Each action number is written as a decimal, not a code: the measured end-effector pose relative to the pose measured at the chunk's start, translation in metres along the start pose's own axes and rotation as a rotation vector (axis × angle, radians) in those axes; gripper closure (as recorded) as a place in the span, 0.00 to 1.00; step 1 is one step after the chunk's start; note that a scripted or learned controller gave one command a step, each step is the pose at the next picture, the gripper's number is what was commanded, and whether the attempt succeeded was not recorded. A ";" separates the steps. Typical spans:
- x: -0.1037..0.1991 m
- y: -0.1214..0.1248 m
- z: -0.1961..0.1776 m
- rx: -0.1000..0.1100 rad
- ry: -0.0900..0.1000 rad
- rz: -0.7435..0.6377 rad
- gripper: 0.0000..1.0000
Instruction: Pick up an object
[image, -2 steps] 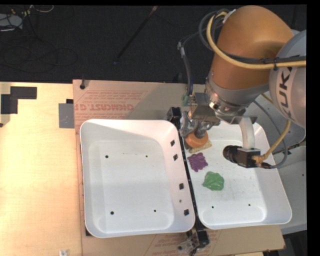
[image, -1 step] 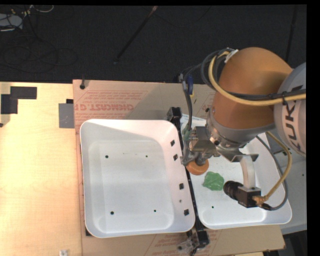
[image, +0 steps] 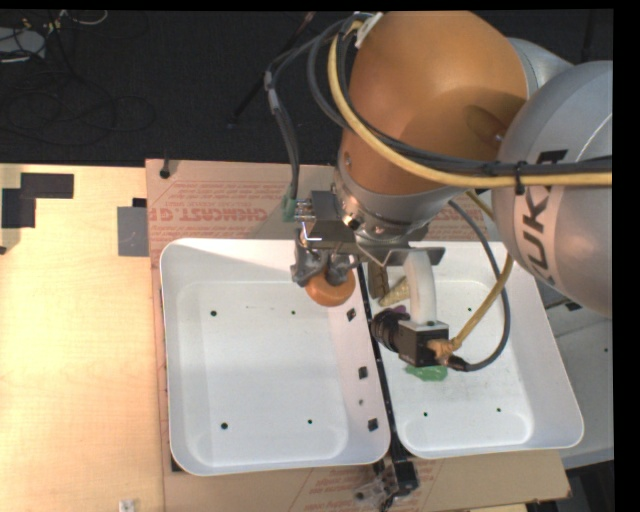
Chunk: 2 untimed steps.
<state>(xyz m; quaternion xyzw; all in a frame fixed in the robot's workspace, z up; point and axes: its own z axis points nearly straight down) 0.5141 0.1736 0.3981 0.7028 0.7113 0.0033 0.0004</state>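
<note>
Orange ball (image: 328, 290) is sitting right under the gripper (image: 326, 274) near frame centre, over the upper right corner of the left bin (image: 250, 400), just left of the divider between the two bins. Metal fingers are reaching down around the top of the ball and its upper part is tucked between them, so the jaws are looking closed on it to ball width; the lower half of the ball is showing below the fingertips. Can't tell whether it's lifted off the bin floor or still resting on it. The wrist with its orange band (image: 430, 90) is filling the upper centre and upper right of the frame, with black and yellow cables (image: 345, 95) looping around it. Right of the ball, a white block (image: 422, 290) and a black box (image: 410, 338) are hanging over the right bin (image: 520, 400), a yellow-tipped lead running off them. A small green item (image: 428, 372) is lying on the right bin floor just below the black box, partly hidden by it. Both bins are sitting on brown cardboard (image: 220, 205) with mirrored red print, pale wooden bench (image: 70, 350) taking up the left of the frame.
</note>
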 end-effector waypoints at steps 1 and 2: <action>0.006 -0.041 0.069 0.018 -0.008 0.009 1.00; -0.028 -0.038 0.011 0.003 -0.004 0.014 1.00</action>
